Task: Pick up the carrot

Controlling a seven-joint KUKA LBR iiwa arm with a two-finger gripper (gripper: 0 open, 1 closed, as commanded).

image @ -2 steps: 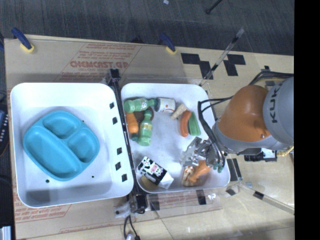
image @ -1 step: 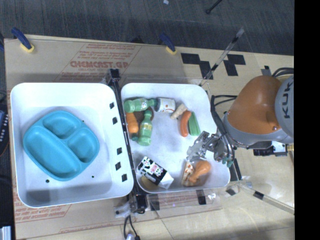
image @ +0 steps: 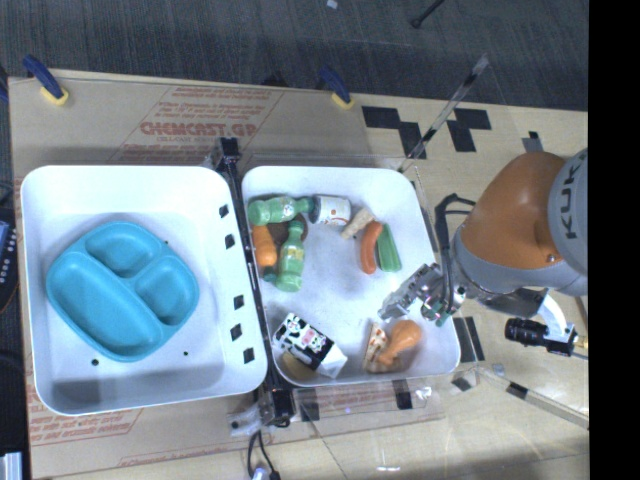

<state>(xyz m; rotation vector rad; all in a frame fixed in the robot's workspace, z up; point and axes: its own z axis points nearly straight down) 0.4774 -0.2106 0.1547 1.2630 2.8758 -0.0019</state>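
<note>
The carrot (image: pixel 265 248) is a short orange piece lying against the left wall of the right bin (image: pixel 330 288), between two green bottles (image: pixel 290 253). My gripper (image: pixel 424 296) hangs over the right side of that bin, well to the right of the carrot and apart from it. It sits just above a brown bread-like toy (image: pixel 402 338). Nothing shows in the gripper.
An orange-red sausage-like toy with a green piece (image: pixel 375 247) lies between the gripper and the carrot. A white item (image: pixel 335 210) and a tan one (image: pixel 356 223) lie at the back. A black-and-white box (image: pixel 305 340) sits at the front. The left bin holds a blue divided plate (image: pixel 120 288).
</note>
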